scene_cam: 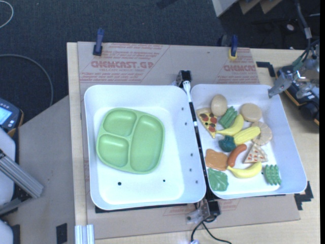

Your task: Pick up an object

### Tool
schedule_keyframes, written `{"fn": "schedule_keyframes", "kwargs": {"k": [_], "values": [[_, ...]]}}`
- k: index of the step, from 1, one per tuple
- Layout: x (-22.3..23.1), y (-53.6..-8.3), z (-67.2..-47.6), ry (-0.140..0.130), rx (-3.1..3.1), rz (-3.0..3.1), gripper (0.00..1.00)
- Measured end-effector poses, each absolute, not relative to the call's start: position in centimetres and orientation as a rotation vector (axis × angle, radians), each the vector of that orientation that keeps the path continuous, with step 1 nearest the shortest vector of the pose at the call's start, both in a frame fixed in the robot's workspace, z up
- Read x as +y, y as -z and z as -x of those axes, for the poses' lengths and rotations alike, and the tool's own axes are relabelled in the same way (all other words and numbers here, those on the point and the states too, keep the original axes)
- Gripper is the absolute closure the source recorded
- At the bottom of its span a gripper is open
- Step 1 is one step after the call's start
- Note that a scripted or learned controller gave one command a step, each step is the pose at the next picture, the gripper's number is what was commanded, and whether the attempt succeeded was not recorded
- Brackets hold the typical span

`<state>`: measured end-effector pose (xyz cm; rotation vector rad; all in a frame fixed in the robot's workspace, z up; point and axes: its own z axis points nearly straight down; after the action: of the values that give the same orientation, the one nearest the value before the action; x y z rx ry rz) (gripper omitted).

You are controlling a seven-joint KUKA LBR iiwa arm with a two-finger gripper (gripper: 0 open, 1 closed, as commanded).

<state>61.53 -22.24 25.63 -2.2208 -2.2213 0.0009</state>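
My hand [299, 83] sits at the far right of the picture, just past the top right corner of the right bin [290, 136]. It looks like dark metal bits all bunched up, and I cannot tell if it is open or closed. I see nothing in it.

All the toy food lies in the right bin, down and to the left of my hand. I think the best thing to go for is the round tan bun [251, 112]. It is the piece nearest my hand, near the top of the pile. It is round and flat, with no long side, so I would not need to turn my hand any special way. It touches a pale cookie [264, 134] below it, and a green pepper [229, 117] lies just to its left.

Other pieces are close too. A yellow banana [246, 135] lies slanted, low on the left and high on the right. A slice of pizza [207, 122] lies by the bin's left wall. A second banana [246, 171] curves near the bottom, beside a bumpy green piece [272, 174].

The left bin [96, 187] holds a green plate [130, 140] with three parts. It is far from my hand.

I think I must move down and left, then drop onto the bun. The food is packed tight, so I could bump the cookie.
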Motion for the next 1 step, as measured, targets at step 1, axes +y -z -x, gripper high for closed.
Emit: {"fn": "schedule_keyframes", "kwargs": {"k": [1], "values": [[-19.94, -10.59, -57.27, -0.005, -2.211, 2.215, 0.00]]}}
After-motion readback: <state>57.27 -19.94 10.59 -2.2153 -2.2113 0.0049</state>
